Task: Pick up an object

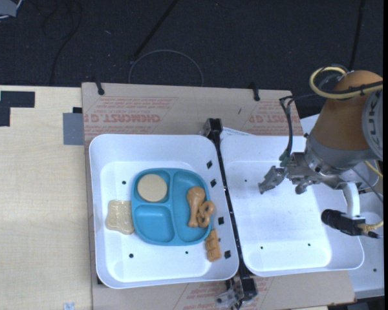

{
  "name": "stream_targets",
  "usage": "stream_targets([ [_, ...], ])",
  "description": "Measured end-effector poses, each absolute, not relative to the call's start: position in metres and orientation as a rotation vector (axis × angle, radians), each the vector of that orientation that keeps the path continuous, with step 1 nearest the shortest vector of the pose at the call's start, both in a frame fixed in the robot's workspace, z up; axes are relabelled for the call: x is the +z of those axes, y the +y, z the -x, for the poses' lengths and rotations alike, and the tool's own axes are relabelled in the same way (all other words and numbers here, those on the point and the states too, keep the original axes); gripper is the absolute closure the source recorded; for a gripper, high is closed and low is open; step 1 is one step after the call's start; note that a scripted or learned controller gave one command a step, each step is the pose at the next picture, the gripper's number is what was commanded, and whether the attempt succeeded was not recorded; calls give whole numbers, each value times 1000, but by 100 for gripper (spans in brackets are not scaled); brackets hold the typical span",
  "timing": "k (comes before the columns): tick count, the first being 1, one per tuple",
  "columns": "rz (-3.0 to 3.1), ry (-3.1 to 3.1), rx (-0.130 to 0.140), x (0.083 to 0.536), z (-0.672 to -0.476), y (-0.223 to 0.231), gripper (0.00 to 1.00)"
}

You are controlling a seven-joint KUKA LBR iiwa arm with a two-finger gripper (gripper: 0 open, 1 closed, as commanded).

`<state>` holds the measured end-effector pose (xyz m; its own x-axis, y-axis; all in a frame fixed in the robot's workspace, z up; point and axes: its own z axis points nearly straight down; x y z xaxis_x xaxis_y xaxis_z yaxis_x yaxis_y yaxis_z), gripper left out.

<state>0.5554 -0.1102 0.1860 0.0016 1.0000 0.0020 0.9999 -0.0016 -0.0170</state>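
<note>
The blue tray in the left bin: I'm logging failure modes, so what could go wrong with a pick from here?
1. The gripper hangs over the right bin, apart from every object, so closing here would likely grab nothing.
2. The pretzel and round cookie lie flat in the blue tray; its dividers may block a grasp.
</note>
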Motion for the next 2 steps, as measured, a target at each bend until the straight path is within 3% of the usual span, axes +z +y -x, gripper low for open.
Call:
stream_targets([
  [1,2218,-2219,4,193,-558,-110,0],
  [2,2217,-2218,7,130,-560,-110,0],
])
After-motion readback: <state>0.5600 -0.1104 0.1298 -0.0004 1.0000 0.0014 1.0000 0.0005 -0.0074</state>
